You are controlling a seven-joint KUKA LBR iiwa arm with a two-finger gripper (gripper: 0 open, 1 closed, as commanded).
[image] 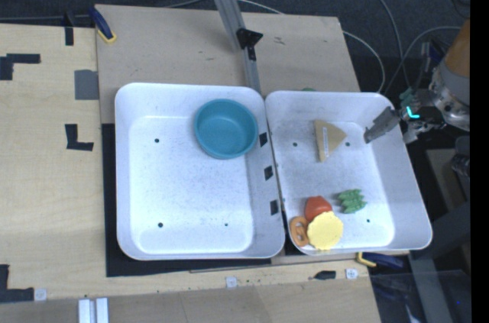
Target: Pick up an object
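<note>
With nothing seen between its tips, how far open being impossible to tell, the pincer [380, 127] is poised at the right bin's [397, 184] rim, the tan wedge [328, 138] lying just leftward of it, long axis running toward the desk's front.

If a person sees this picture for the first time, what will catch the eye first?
Probably the blue bowl, alone at the back of the left bin. Next, the colourful cluster at the right bin's front edge: a red piece, a yellow piece and a green piece.
</note>
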